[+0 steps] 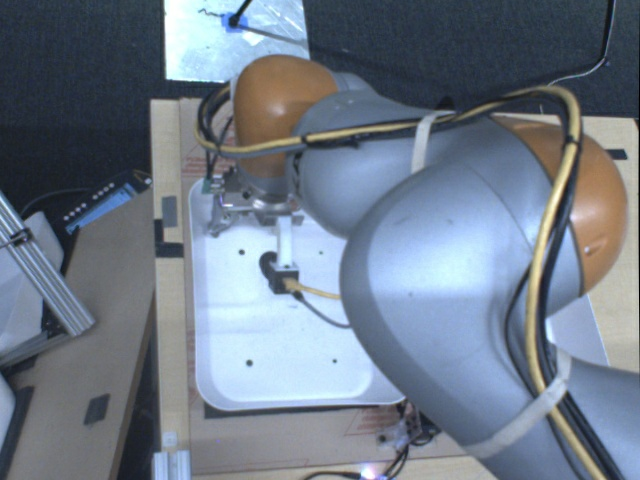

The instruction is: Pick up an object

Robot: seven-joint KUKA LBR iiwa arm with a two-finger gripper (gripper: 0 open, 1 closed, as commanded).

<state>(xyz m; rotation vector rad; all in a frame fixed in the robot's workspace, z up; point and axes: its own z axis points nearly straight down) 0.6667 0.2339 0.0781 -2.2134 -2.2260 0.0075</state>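
My gripper [238, 206] hangs low over the far left corner of the left white bin [230, 368], close to its back wall. The orange wrist band [275, 98] sits right above it and hides much of the gripper from this angle. The bin floor in front of the gripper is plain white with a few small dark dots, and I make out no loose object on the part that shows. The big grey arm [450, 268] covers the right side of this bin.
The arm hides nearly all of the right bin; a pale sliver [592, 320] shows at the right. A shiny sheet [235, 23] lies behind the bench. An aluminium rail [45, 278] and a blue device [100, 200] sit to the left.
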